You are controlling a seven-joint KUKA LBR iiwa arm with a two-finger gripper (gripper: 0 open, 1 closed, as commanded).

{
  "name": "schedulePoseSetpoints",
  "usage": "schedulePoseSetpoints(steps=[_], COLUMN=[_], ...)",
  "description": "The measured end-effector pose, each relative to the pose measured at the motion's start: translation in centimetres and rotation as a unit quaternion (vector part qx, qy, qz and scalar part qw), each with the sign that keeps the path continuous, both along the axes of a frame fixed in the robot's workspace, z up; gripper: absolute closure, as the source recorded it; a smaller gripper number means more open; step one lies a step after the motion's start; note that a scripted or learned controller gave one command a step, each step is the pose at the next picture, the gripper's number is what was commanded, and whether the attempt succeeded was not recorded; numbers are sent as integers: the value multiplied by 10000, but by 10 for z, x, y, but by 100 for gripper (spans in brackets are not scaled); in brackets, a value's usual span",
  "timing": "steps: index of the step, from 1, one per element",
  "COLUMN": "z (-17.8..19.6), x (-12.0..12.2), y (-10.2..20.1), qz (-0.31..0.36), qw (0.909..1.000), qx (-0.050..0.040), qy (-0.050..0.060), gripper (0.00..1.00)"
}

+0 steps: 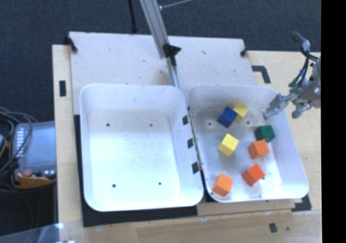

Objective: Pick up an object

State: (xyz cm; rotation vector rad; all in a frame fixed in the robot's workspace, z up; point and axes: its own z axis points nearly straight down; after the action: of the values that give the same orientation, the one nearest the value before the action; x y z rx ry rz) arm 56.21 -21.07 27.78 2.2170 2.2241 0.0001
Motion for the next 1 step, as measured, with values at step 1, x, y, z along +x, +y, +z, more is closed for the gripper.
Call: schedulePoseSetpoints(steps=[1], z=[0], x=[0], y=[0], qz=[1], qw=[10000], qx=[-1], qy=[0], gripper=[0])
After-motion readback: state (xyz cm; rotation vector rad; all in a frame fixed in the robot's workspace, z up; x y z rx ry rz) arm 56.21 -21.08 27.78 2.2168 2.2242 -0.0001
